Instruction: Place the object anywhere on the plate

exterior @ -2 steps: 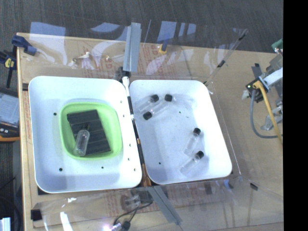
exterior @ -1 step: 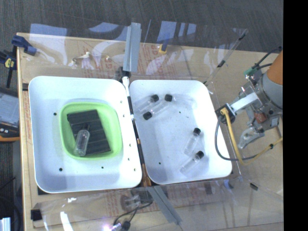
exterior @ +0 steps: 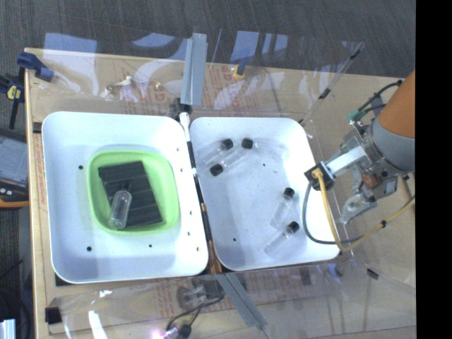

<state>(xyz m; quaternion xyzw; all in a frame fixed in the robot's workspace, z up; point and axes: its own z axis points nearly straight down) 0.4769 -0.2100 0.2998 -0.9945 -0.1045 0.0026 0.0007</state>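
A wooden bench [exterior: 63, 83] seen from above holds two shallow white bins side by side. In the left bin [exterior: 63, 246] sits a square lime-green plate [exterior: 95, 182] with a dark ribbed panel [exterior: 138, 182] in its middle. A clear vial [exterior: 119, 209] lies on the plate, resting on the lower left part of that dark panel, tilted slightly from upright in the picture.

The right bin [exterior: 247, 253] holds several small clear vials with black caps: two near the top [exterior: 226, 145], one [exterior: 216, 169] just below them, one at the right of centre [exterior: 288, 193], and two more lower right [exterior: 291, 227].

Further right, beyond the right bin's edge, the arm's gripper [exterior: 360, 189] hangs over the bench, well apart from the plate and from every vial. Its fingers are tangled among brackets and a yellow cable [exterior: 326, 210], so whether the claw is spread or closed cannot be told. Nothing is visible in its grasp.
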